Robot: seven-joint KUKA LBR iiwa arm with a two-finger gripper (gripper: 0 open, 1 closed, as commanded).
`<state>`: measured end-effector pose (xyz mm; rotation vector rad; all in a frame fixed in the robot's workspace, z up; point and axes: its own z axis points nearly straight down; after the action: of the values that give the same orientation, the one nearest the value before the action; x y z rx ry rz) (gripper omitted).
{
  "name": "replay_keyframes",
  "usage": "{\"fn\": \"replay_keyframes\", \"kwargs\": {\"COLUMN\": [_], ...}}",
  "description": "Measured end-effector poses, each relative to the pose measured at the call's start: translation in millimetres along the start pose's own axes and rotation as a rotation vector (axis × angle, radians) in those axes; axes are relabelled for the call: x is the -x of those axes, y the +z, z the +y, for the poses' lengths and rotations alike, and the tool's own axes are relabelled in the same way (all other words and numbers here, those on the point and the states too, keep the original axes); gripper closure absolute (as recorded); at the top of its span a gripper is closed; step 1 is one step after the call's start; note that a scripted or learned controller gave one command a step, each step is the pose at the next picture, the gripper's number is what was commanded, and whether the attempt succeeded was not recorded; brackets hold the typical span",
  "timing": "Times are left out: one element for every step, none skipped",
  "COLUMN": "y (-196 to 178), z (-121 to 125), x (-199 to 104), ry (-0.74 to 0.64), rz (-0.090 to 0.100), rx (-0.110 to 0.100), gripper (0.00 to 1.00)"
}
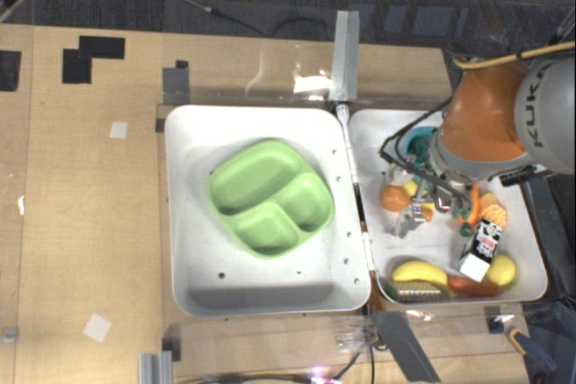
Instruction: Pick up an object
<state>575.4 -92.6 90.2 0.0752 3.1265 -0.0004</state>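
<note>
Gripper (416,213) hangs low in right bin (369,132) beside orange fruit (393,198); jaws' state indeterminate. Risk: crowded toys could deflect the grasp.

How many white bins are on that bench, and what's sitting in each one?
2. The left bin holds a green divided plate. The right bin holds small items including a banana, with the arm reaching in; it may hide more.

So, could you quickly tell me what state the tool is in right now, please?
Tool: low in the right bin beside an orange object; whether it is open, closed or holding anything cannot be told.
</note>
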Motion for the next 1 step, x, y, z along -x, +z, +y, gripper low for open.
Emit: {"fn": "replay_keyframes", "kwargs": {"y": [-0.3], "z": [8.0], "x": [-8.6], "ry": [0.097], "rz": [-0.003], "rx": [-0.001], "gripper": [0.0]}}
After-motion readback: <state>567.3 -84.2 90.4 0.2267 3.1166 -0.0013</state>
